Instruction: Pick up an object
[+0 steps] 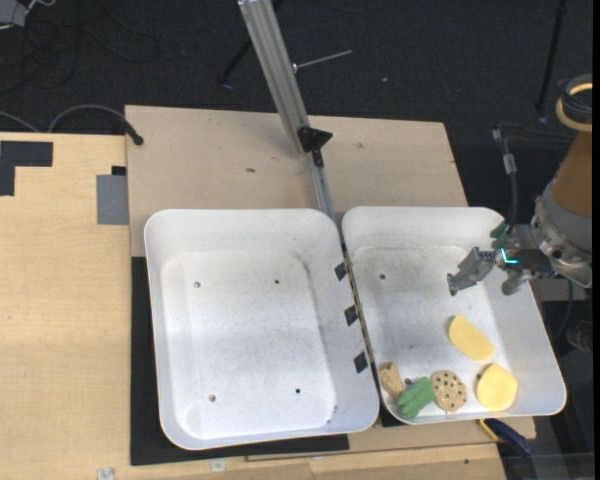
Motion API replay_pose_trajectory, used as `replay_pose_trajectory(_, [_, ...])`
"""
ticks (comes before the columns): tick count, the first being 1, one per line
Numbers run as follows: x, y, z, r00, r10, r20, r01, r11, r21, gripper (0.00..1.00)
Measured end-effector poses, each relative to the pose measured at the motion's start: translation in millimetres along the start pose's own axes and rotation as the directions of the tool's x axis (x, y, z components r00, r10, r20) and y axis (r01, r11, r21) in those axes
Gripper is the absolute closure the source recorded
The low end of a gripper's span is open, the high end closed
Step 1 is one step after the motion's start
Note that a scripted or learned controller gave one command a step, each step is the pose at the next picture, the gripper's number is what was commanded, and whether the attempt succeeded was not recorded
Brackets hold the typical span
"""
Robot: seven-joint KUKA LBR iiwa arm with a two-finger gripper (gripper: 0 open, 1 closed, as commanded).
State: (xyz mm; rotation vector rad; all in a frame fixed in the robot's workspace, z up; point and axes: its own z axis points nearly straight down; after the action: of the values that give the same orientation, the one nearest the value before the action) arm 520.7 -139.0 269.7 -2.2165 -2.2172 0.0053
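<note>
A grey arm reaches in from the right, its end effector (488, 271) poised above the right bin (410, 230), near that bin's right rim. Two dark fingers (467, 269) stand spread apart with nothing between them; the end effector is released.

Below the end effector, toward the camera, a yellow oval piece (470, 338) lies on the bin floor, apart from the fingers. Farther below, along the bin's near edge, sit a second yellow piece (497, 387), a round speckled cookie (447, 390), a green object (415, 398) and a small tan chunk (390, 377), crowded just beside one another; the second yellow piece lies close to the near-right rim.

Left of the end effector the right bin's floor lies bare up to the dividing edge shared with the left bin (180, 238). Beyond both bins a metal strut (280, 78) slants across the counter (210, 158).
</note>
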Motion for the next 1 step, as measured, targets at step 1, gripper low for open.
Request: replay_pose_trajectory(1, [-1.2,0.4,-1.8,1.0,0.003,0.001,-0.003,1.0,-0.004,0.0])
